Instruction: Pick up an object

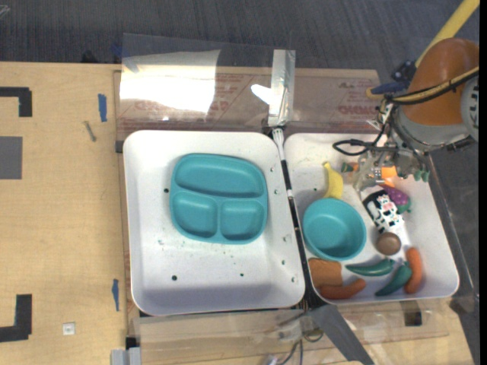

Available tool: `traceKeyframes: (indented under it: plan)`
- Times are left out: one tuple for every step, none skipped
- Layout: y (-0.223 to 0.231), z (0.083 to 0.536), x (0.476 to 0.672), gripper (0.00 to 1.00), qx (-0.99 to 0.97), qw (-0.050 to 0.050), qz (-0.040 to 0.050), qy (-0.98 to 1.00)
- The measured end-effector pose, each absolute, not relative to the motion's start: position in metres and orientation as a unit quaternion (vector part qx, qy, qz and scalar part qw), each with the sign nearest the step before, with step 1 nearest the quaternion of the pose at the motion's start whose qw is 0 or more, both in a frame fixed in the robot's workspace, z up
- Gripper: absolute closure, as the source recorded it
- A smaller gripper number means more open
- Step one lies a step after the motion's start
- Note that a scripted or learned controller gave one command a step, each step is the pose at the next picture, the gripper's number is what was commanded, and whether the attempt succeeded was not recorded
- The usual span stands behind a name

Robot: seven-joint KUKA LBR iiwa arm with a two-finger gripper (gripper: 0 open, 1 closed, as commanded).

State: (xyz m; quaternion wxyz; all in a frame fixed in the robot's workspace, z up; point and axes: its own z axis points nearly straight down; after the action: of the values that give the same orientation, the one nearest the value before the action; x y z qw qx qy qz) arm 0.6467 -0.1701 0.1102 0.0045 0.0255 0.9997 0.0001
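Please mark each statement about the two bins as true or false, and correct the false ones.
1. The teal divided plate lies in the left bin. True.
2. The teal bowl lies in the left bin. False: it lies in the right bin.
3. A banana lies just beyond the bowl. True.
4. The end effector hangs over the left bin. False: it is over the far part of the right bin.
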Motion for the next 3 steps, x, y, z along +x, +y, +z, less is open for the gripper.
traceKeyframes:
  plan:
    - [-0.152,0.25,0.603,1.0,0.017,0.009,-0.0018,1.0]
    - [-0.18,0.095,0.544,1.0,-0.023,0.003,-0.0002,1.0]
    - [-0.18,0.093,0.543,0.0,-0.023,0.001,0.0005,1.0]
